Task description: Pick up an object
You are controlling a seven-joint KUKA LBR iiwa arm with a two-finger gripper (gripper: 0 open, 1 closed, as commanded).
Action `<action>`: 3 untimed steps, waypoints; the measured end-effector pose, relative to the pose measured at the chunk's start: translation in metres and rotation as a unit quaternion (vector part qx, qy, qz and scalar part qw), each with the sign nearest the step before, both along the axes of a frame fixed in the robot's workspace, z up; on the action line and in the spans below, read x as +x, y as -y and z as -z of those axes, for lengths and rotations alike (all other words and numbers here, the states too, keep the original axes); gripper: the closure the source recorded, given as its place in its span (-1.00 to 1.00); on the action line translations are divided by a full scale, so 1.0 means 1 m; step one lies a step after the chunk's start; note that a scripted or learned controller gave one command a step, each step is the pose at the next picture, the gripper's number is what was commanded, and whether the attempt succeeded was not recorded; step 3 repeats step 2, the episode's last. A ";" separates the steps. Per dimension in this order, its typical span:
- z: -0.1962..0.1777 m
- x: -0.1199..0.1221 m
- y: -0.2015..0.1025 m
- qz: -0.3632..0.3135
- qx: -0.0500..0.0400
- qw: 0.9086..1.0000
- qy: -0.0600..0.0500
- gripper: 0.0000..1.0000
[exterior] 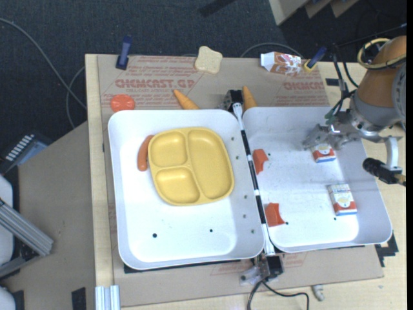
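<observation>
My gripper (pixel 324 137): low over right bin (pixel 290 173), far right part; I cannot tell its state.
Small carton (pixel 323 154): just beside my gripper, near side.
Second carton (pixel 341 198): nearer, same bin.
Yellow plate (pixel 191 165): left bin (pixel 187 237), well apart.
</observation>
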State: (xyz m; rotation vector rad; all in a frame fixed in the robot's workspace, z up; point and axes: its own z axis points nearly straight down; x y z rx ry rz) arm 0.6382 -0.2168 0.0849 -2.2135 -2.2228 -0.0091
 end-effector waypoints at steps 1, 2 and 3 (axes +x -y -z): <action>-0.011 0.000 0.004 0.001 -0.004 1.000 0.001 1.00; -0.011 0.019 -0.074 0.001 -0.002 1.000 -0.004 1.00; -0.011 0.019 -0.074 0.001 -0.002 1.000 -0.004 1.00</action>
